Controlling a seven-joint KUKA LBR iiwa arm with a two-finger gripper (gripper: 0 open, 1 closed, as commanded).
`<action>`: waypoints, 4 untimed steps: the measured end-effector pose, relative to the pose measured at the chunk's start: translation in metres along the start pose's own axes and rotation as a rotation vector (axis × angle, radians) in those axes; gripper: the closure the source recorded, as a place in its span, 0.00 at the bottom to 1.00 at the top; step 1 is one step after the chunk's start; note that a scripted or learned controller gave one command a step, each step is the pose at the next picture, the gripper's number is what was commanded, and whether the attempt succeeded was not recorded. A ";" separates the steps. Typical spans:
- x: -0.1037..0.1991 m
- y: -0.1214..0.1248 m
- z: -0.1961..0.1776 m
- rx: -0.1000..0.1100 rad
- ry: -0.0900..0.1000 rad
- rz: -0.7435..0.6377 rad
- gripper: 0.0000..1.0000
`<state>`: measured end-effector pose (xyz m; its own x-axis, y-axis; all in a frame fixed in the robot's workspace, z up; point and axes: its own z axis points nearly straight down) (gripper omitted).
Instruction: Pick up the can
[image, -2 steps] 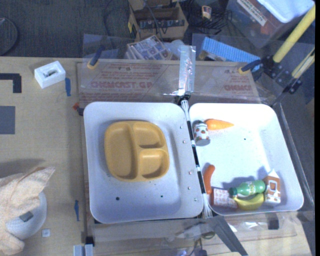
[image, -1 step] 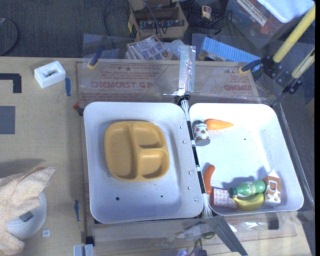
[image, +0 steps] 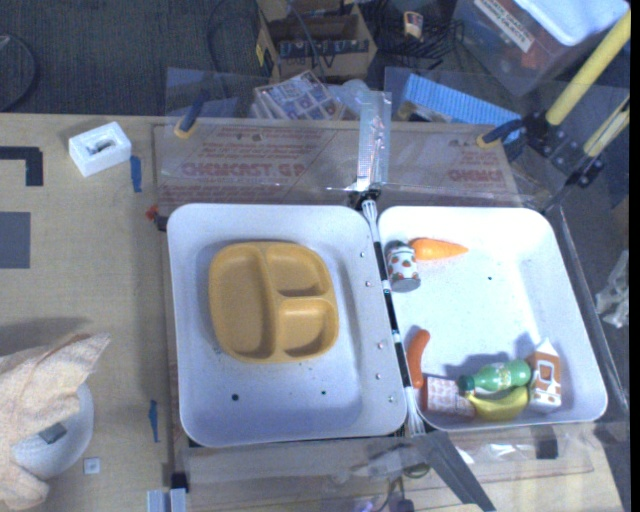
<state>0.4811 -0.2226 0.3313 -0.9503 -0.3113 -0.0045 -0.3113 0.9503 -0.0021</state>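
The can (image: 402, 263) is small and white with a patterned label. It lies in the right bin (image: 500, 290), against that bin's left wall near the far corner. An orange carrot (image: 438, 249) rests just to its right, touching or nearly touching it.
A yellow divided plate (image: 272, 300) sits in the left bin (image: 200, 400). Along the right bin's near edge lie an orange-red chili (image: 417, 355), a reddish box (image: 446, 396), a green bottle (image: 500, 377), a banana (image: 500, 403) and a small carton (image: 545, 374). A white box (image: 99, 147) sits on the bench at far left.
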 end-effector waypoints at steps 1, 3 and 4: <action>-0.028 -0.010 -0.101 0.004 -0.004 -0.453 1.00; 0.000 0.002 0.085 -0.004 0.000 -1.296 1.00; -0.019 0.009 -0.071 -0.002 -0.002 -1.354 1.00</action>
<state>0.4962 -0.2085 0.4023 0.0994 -0.9950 -0.0015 -0.9950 -0.0994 -0.0040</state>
